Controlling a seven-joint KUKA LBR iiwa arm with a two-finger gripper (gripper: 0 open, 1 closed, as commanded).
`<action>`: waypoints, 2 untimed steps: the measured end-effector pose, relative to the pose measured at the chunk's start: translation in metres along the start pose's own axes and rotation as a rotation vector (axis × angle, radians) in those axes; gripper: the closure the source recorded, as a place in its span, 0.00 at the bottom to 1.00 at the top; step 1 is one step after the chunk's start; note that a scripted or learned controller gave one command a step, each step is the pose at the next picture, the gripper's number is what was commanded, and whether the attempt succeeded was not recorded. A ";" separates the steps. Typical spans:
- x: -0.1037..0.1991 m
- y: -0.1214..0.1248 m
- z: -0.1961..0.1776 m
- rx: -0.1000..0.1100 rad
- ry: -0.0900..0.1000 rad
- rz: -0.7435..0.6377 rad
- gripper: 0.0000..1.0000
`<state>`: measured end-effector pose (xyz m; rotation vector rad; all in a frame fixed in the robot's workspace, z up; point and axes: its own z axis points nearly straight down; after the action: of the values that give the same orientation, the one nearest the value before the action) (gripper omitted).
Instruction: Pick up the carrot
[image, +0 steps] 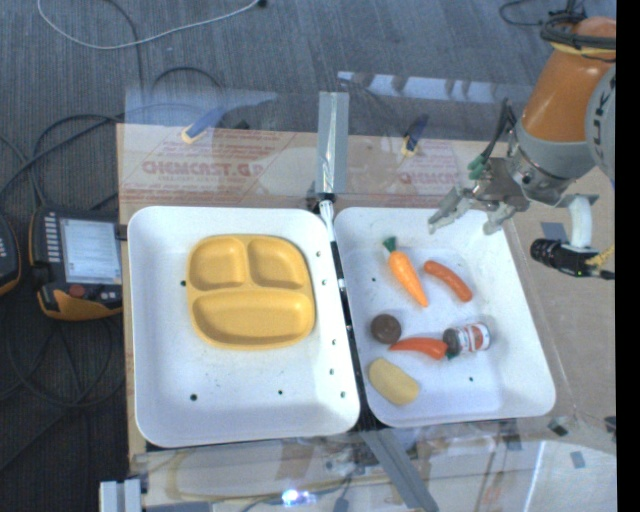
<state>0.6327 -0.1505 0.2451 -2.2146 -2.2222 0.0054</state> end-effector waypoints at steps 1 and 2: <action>-0.006 0.021 0.123 0.000 -0.003 0.041 0.00; -0.039 -0.039 0.155 -0.019 -0.002 0.155 0.00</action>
<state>0.5934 -0.1900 0.0903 -2.3914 -2.0529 -0.0131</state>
